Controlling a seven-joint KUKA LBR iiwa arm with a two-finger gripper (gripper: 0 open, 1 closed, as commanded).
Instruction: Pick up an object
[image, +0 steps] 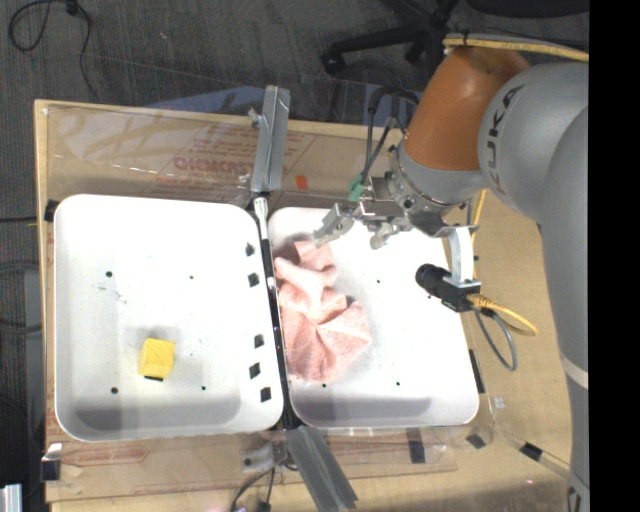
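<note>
A crumpled pink cloth (315, 310) lay in the right-hand bin (440, 395), bunched against its left wall and stretching from near the upper edge down past the middle of the floor. The end effector (358, 228) hung over the upper part of that same bin, just above and to the right of the cloth's top corner; its two fingers (333, 225) stood spread apart with nothing between them, one reaching toward the cloth's upper edge. The grey arm (530, 110), with its orange band (450, 100), came in from the upper right. In the left-hand bin (90, 220), a small yellow block (157, 358) sat alone near the lower middle, well apart from the cloth. Both bins rested side by side on the desk (140, 135).
</note>
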